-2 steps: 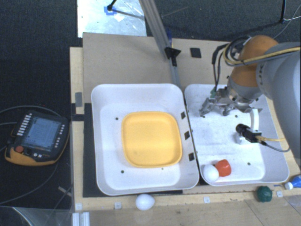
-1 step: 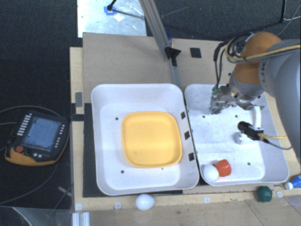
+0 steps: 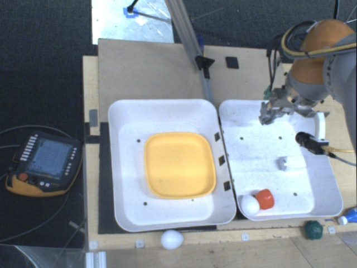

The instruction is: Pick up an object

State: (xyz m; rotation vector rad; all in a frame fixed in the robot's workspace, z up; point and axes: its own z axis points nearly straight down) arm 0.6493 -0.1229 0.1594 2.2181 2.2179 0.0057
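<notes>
The surface (image 3: 251, 60) carries two shallow white bins side by side. The left bin (image 3: 125, 149) holds a yellow plate (image 3: 179, 164) lying flat near its middle. The right bin (image 3: 245, 149) holds the smaller things: an orange object (image 3: 265, 199) and a white ball (image 3: 249, 205) touching each other in the near left corner, and a small grey piece (image 3: 282, 162) further in, toward the middle.

The grey arm (image 3: 329, 60) comes in from the right — its jaws (image 3: 270, 115) hang over the far part of the right bin, near the back wall. Whether they are apart or together cannot be told from this angle, and nothing shows between them. The grey piece lies near, toward the front; the orange object and white ball lie well apart from them, at the bin's near edge.

Outside the bins, a white egg-shaped thing (image 3: 172, 239) rests on the surface just in front of the left bin, and a dark green ball (image 3: 313, 229) sits past the right bin's near right corner.
</notes>
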